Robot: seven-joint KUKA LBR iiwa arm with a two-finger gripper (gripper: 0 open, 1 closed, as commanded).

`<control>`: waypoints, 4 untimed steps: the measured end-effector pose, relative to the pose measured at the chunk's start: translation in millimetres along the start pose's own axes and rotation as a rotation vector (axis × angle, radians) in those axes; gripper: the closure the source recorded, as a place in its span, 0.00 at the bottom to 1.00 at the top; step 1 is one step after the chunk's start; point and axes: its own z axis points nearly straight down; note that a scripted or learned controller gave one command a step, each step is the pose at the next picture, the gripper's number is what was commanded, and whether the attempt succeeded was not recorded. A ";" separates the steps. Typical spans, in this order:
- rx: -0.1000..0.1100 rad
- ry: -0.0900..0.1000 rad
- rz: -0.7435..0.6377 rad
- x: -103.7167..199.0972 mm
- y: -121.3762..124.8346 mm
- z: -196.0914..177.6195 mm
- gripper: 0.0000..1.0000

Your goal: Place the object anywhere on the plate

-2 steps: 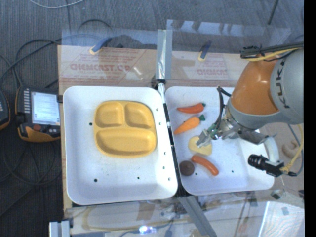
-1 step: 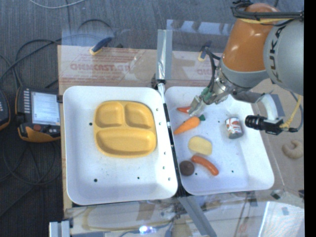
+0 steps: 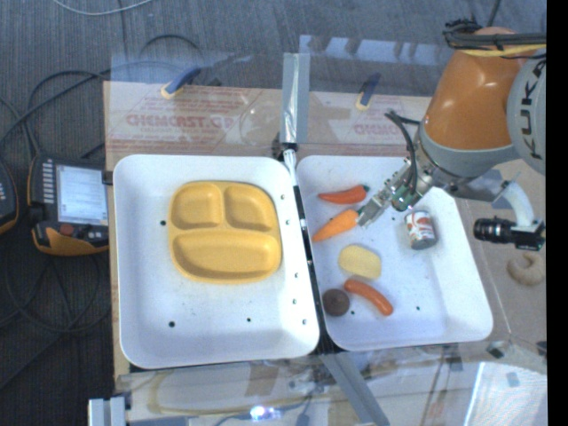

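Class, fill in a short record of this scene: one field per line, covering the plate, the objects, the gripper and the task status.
plate: yellow divided plate, alone in left bin
right bin holds: two carrots, yellow slice, sausage, dark round piece, can
gripper: over right bin, tips by the lower carrot
task status: nothing on plate yet

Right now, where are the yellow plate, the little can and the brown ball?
Yellow plastic divided plate [image 3: 226,254], camera view, floor of its big front section.
Small red-and-white tin can [image 3: 421,228], camera view, its side label.
Dark brown round ball [image 3: 335,302], camera view, its top.
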 end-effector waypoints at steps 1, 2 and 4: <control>-0.001 0.001 -0.057 11.6 59.8 11.2 1.00; -0.002 0.000 -0.267 65.5 125.0 -3.3 1.00; -0.001 0.004 -0.229 109.9 187.0 120.4 1.00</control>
